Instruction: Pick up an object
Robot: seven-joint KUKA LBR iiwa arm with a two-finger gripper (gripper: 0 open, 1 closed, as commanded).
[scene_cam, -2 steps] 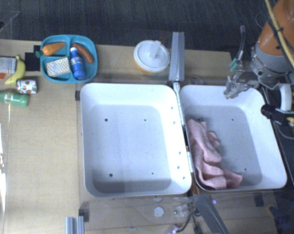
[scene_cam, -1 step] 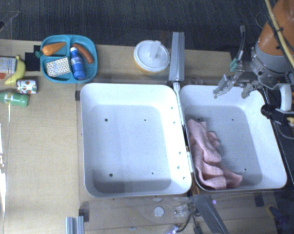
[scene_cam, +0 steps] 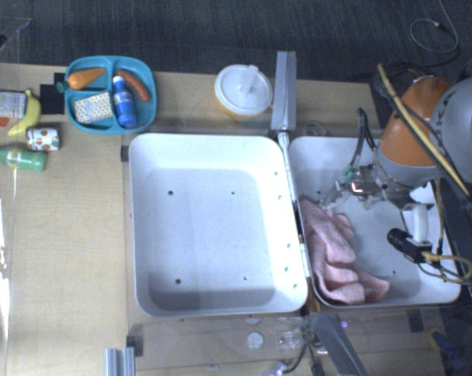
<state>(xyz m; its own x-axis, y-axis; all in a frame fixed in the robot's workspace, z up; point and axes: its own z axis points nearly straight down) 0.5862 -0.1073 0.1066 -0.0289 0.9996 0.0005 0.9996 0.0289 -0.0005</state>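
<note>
Hand (scene_cam: 339, 197) hovers over pink cloth (scene_cam: 335, 254) along the right bin's (scene_cam: 392, 284) left wall; I cannot tell its state.

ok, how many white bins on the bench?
2. Left bin sits mid-bench; right bin is beside it, holding a pink cloth, with the arm over its far side. Anything under the arm is hidden.

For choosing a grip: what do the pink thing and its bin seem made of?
Pink cloth: likely soft fabric, matte, since it lies crumpled in folds. Bin: probably hard plastic, smooth, slightly glossy white, with rounded moulded corners.
</note>
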